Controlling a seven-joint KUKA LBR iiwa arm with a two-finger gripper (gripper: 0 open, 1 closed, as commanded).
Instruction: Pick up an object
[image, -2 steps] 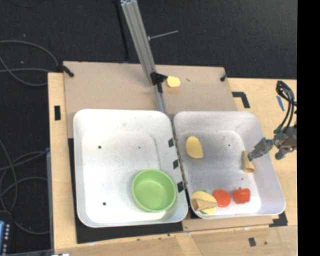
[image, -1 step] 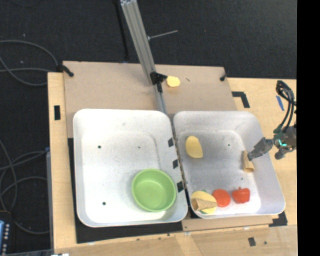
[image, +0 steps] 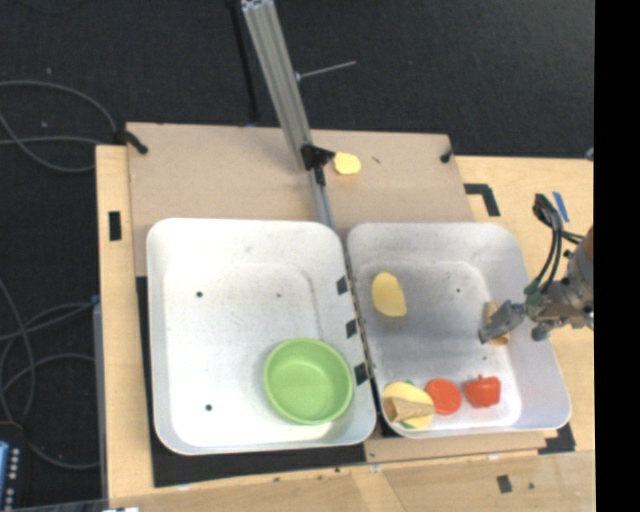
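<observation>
Two shallow white bins sat side by side on the bench. The left bin (image: 200, 300) held a green bowl (image: 308, 380) near its front right corner, upright, mouth up.

The right bin (image: 440, 250) held four small things. A yellow lemon-shaped piece (image: 389, 295) lay alone toward the left middle. Along the front wall ran a row: a yellow and tan piece (image: 408, 404) in the front left corner, a red-orange tomato-like piece (image: 443, 395) just beside it, then a red pepper-like piece (image: 483, 391) a little further right. All three lay close together, well apart from the lemon shape.

The gripper (image: 520, 322) hung over the right side of the right bin, above and behind the red pepper-like piece, reaching in from the right. Too small and dark to judge whether the claw was apart or together. Nothing was visibly between its tips.

A small yellow object (image: 347, 164) lay on the bench behind the bins, beside the slanted metal post (image: 280, 80).
</observation>
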